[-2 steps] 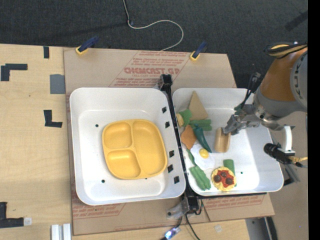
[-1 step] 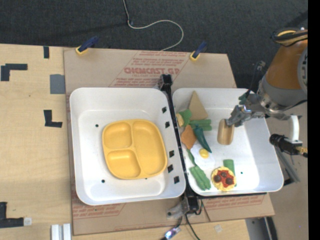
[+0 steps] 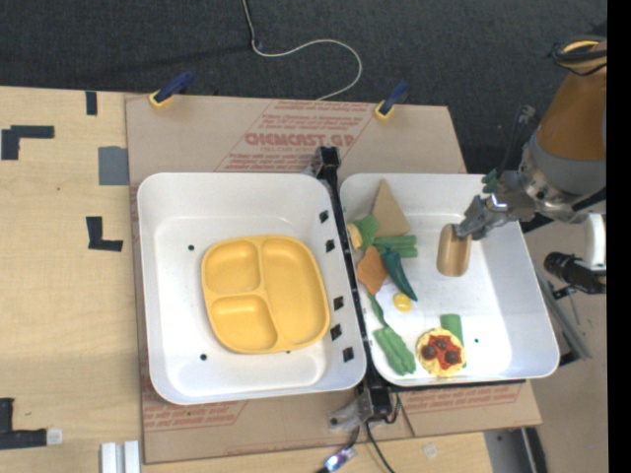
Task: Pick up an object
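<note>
Round toy pizza (image 3: 441,352), smooth yellow plate (image 3: 264,293)

Red print "CHEMCAST GP", upside down, on brown cardboard sheet (image 3: 286,136) under bins.

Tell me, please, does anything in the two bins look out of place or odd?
Nothing looks spilled or damaged. The toy food is crowded against the left wall of the right bin, while the yellow divided plate lies alone, slightly turned, in the left bin.
</note>
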`<state>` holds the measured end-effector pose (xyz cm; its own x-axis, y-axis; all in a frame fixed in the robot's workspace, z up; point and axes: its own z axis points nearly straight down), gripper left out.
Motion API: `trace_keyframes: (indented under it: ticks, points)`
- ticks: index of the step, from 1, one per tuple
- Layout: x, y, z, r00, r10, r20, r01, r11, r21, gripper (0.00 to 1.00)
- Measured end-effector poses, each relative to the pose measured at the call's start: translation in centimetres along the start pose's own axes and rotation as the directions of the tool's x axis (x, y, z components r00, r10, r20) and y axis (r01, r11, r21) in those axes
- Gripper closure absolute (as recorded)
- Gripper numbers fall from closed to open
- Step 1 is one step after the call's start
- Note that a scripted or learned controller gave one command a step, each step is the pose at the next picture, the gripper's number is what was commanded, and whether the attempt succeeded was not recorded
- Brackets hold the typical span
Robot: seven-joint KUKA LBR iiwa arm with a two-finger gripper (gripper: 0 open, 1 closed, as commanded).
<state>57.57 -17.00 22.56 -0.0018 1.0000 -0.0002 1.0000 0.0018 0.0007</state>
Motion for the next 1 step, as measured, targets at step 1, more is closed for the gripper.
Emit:
trace_keyframes:
  ticks: [1]
  points:
    - [5.12, 3.30, -0.47, 1.000, -0.004, -0.001, 0.004, 1.000, 0.001, 1.00]
